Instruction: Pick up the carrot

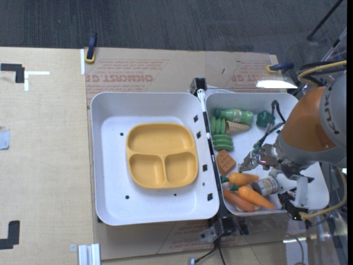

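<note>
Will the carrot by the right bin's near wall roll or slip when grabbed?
The carrot tapers and looks smooth, so it may squirt from a pinch. It lies wedged against a hot dog, probably limiting rolling. The gripper sits just above.

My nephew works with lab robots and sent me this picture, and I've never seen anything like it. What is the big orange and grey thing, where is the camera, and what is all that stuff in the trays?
The orange and grey thing is a robot arm, reaching in from the right of the picture. At its end is a two-finger gripper, the part that grasps. The one camera is fixed above the bench, looking down at a slant.

Two shallow white bins sit side by side. The left bin holds a yellow divided plate. The right bin holds toy food: a green bottle, green ridged pieces, a waffle piece and carrots near the front, one of them the carrot the robot should pick up.

The gripper sits low over the food, just above the carrots. I cannot see anything held in it.
</note>
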Motion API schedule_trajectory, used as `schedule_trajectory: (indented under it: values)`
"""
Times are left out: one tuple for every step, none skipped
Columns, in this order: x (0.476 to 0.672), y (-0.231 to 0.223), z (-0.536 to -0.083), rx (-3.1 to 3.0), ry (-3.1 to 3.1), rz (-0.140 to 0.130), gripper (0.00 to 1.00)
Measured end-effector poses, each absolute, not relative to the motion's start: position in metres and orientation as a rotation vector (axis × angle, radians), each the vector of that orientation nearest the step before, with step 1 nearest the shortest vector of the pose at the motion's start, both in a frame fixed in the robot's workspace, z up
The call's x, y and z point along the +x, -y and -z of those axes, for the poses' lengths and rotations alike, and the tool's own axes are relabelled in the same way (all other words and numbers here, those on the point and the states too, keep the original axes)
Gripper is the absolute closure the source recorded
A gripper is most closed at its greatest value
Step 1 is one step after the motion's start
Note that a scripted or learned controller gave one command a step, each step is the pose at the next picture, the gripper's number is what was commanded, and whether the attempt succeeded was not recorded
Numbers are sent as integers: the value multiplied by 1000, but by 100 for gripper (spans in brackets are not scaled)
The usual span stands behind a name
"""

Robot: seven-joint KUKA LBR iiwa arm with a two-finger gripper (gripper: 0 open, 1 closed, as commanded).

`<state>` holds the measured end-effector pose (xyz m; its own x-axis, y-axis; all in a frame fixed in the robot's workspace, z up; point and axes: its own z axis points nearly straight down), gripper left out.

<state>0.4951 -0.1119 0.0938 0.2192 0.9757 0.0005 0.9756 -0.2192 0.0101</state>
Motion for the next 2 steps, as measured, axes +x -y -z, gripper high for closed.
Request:
schedule_trajectory:
  values:
    - [486,97,-96,2576,-1765,-24,0]
    - [486,95,-97,2609,-1715,-25,0]
